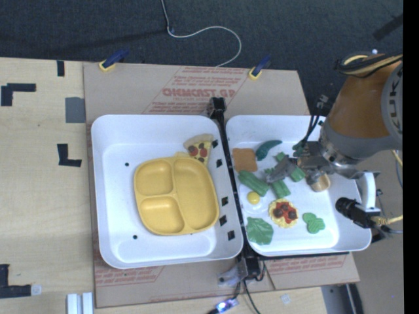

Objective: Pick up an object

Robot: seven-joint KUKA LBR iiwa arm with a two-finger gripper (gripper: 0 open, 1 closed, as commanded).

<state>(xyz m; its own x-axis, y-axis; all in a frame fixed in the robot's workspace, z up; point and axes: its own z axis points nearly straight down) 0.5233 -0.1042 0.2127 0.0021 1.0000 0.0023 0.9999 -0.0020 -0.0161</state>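
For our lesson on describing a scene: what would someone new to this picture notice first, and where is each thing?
First, the yellow divided plate in the left bin, with a pizza slice toy near its upper right corner. Next, the grey and orange arm reaching in from the right, its gripper low over a scatter of green toy food in the right bin.

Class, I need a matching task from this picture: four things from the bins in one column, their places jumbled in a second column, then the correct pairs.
Things
1. yellow divided plate
2. pizza slice
3. brown toast square
4. fried egg

Places
A. right bin, far-left corner area
B. left bin, centre
C. right bin, below the green pieces
D. left bin, by the divider, beyond the plate

Pairs: 1-B, 2-D, 3-A, 4-C
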